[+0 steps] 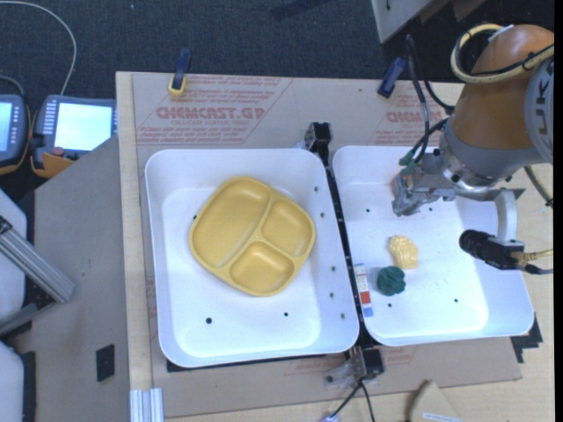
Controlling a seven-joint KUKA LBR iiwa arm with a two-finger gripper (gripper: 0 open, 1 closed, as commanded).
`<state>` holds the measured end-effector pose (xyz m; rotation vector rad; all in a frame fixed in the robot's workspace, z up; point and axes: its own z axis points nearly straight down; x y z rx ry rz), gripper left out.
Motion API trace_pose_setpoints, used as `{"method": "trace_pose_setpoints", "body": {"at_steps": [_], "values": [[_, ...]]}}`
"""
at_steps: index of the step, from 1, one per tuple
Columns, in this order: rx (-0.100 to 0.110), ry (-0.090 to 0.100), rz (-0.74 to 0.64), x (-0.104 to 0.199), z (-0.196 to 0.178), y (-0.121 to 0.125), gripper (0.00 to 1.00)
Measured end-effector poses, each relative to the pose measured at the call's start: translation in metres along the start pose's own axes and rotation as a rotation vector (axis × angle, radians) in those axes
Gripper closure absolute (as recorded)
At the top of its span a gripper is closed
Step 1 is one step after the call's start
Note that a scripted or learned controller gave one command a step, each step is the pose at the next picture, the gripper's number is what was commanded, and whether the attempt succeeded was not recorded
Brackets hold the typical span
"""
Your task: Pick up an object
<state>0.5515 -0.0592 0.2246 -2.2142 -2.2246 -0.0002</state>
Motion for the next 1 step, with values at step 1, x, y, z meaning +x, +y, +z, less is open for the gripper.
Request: {"method": "trace_pose_setpoints", "body": {"at_steps": [1], "values": [[-0.005,-0.001,-0.002,0.0526,-0.0102,0.0029,1.0]]}}
